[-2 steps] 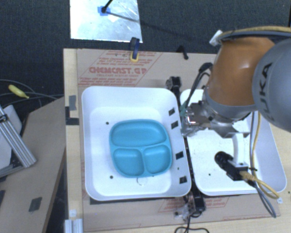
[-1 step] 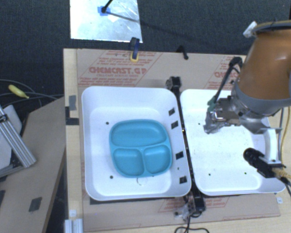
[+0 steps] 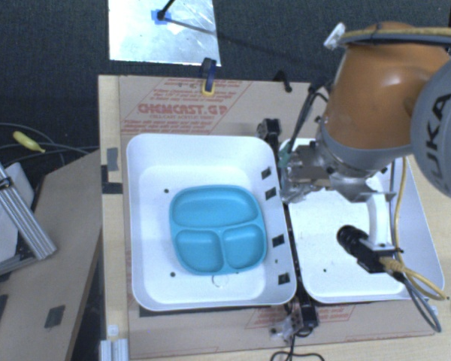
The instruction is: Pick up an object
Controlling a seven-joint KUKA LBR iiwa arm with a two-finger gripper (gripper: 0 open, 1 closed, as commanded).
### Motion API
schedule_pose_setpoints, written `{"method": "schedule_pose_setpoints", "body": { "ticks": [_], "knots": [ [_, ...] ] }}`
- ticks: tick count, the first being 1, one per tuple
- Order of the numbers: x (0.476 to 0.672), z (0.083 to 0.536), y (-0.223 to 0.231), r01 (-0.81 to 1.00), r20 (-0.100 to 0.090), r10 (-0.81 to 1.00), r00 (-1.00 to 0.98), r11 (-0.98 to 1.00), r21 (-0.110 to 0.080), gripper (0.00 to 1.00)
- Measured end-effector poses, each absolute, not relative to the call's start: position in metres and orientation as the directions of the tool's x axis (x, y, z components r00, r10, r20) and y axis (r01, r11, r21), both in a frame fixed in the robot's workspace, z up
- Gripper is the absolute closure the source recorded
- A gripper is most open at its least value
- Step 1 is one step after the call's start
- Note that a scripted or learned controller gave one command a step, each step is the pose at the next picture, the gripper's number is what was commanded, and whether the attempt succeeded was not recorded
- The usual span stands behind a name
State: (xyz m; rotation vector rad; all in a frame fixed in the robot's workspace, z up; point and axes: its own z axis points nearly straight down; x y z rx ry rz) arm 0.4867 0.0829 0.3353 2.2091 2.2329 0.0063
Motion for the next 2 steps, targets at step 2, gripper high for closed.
{"method": "schedule_pose_setpoints", "body": {
  "ticks": [2],
  "knots": [
    [0.487,0.405,0.051,1.000,0.001,1.000,0.001,-0.001,0.009,1.00]
  ]
}}
